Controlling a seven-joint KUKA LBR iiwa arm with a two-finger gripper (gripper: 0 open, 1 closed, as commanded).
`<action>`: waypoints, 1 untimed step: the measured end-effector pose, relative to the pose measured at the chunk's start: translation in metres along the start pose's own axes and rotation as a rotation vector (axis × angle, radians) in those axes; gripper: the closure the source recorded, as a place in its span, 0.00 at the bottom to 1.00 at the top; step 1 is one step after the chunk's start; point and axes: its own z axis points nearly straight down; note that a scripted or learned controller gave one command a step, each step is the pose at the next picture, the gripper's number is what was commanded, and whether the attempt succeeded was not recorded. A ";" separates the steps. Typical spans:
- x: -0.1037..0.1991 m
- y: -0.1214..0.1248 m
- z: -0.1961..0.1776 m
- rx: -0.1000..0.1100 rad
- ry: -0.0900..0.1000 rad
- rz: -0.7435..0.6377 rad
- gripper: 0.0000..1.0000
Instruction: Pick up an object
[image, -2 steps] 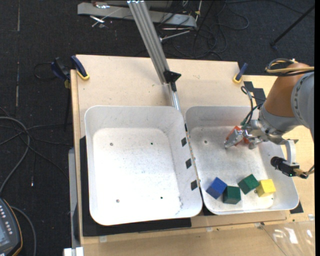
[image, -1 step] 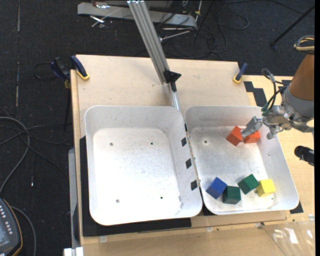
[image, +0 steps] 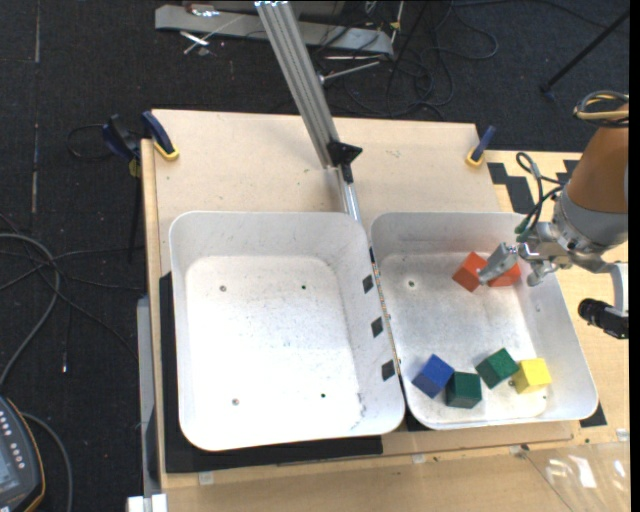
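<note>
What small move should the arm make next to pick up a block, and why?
Probably a short descent onto the orange block, then closing. The gripper is already at that block in the right bin, near its far wall. The blue block, two green blocks and yellow block lie farther off, at the near edge.

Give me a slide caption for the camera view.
The tool reaches an orange block in the right bin; blue, green and yellow blocks lie nearby.

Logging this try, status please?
Gripper low in right bin, at orange block. Grasp unconfirmed. Blue, two green, yellow blocks along near wall, clear of it.
</note>
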 end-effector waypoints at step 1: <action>0.044 0.040 0.042 -0.002 0.000 0.001 0.00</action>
